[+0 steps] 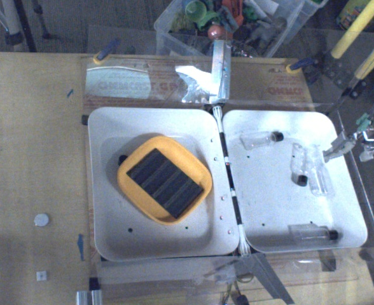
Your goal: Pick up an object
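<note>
In the left bin (104, 170) lies a yellow rounded-square object with a black ribbed top (164, 180), turned at an angle near the bin's middle. The right bin (263, 189) holds several clear plastic vials with black caps. One vial (260, 140) lies near the back left. Two more vials (308, 167) lie close together at the middle right. A last vial (311, 234) lies along the front edge.
A metal bracket (343, 146) pokes over the right bin's right rim. Behind the bins lie a brown board (142, 81) with crumpled foil (196, 84) and a clear tub of toys (238, 11). A small white disc (41, 220) sits on the bench at left.
</note>
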Available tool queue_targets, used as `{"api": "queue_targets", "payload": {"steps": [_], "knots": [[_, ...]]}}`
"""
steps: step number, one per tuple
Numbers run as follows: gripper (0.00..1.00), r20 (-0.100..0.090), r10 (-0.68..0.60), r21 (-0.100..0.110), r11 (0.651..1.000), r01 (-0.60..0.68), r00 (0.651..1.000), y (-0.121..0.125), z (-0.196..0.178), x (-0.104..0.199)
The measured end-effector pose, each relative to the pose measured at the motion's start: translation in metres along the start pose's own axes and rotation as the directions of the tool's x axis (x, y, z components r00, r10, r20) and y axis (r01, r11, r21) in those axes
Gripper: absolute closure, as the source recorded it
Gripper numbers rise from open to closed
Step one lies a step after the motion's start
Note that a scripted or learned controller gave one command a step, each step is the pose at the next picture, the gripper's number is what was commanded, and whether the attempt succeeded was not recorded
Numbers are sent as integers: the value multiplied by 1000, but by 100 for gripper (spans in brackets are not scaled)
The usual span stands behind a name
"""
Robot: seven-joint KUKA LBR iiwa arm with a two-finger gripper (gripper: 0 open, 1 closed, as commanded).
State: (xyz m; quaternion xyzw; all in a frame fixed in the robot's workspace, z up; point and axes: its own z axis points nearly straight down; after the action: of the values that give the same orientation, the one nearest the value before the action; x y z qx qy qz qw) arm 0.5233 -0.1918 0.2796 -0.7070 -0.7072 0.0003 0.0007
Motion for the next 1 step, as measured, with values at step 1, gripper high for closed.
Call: {"api": "queue_targets", "payload": {"steps": [1], "knots": [[0,0,-84,0,996,84,996,59,97,21]]}}
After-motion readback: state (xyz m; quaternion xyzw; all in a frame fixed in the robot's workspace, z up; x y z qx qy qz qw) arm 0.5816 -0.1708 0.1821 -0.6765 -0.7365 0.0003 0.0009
